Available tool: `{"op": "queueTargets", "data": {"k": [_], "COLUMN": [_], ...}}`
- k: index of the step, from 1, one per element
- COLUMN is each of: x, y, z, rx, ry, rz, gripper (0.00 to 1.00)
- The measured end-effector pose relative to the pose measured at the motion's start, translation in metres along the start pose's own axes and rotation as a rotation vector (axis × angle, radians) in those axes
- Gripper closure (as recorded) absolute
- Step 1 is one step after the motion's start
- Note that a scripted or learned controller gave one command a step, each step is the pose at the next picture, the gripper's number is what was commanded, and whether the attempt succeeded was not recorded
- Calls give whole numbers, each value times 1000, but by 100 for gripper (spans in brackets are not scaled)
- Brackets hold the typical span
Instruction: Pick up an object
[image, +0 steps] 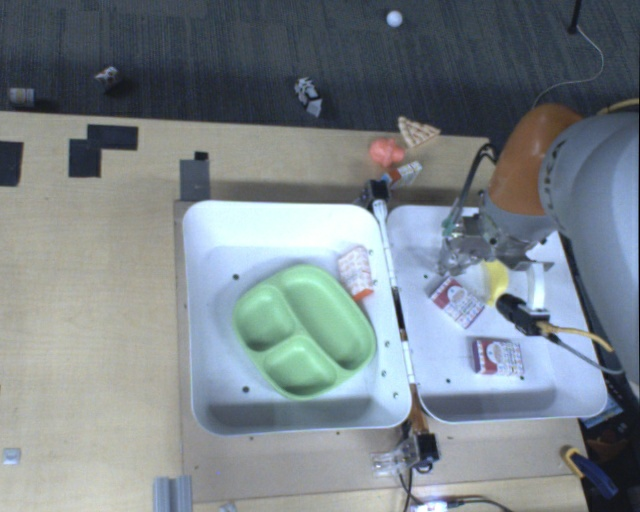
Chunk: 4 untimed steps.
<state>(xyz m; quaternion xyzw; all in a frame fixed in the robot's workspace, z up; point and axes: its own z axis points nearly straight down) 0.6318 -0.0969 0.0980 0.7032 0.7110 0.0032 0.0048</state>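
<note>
Tool (458, 252) over right bin (430, 390), grip state unclear; red-white packet (458, 302) just beside, red box (497, 357) near.

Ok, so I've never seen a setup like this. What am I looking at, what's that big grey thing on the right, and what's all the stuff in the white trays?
This is one picture from a camera fixed above a workbench, looking down at a slant. The big grey shape with the orange band is a robot arm reaching in from the right. At its end is the gripper, the claw it uses to pick things up, and it hangs low over the right bin.

Two shallow white bins sit side by side. The left bin holds a green divided plate and a small red-and-white packet at the plate's upper right edge. The right bin holds two small red-and-white packs: the first pack just below the gripper, the second pack nearer the front.

I can't make out anything held in the gripper.
</note>
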Motion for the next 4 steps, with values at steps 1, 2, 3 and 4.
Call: {"op": "queueTargets", "data": {"k": [1, 2, 3, 4], "x": [0, 3, 4, 50], "y": [0, -44, -43, -143], "z": [0, 8, -3, -88], "rx": [1, 10, 6, 9], "ry": [0, 3, 3, 4], "rz": [0, 8, 6, 7], "gripper": [0, 0, 100, 100]}}
